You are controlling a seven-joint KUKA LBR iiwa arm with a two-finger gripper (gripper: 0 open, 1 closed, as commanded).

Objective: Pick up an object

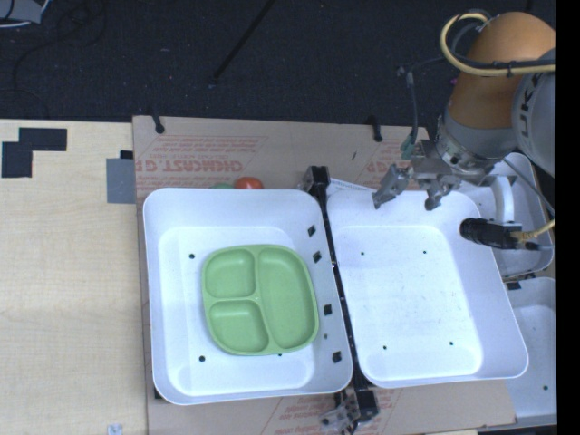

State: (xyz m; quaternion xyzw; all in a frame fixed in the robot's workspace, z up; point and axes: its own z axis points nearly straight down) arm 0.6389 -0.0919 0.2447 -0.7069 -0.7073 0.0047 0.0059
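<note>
End effector (408, 189) hovers open and empty above the right white bin's (494, 356) far rim; well to its left, a light, stiff, slick green three-compartment plastic plate (259, 299) lies flat in the left white bin (172, 333), best pinched by its raised rim.

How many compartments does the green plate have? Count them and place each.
3. The green plate in the left bin has one compartment upper left, one lower left, and one long one down its right side. None looks hidden.

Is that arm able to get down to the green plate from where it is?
Probably yes: the green plate lies uncovered in the left bin, and the tool hangs above the right bin's far edge.
</note>
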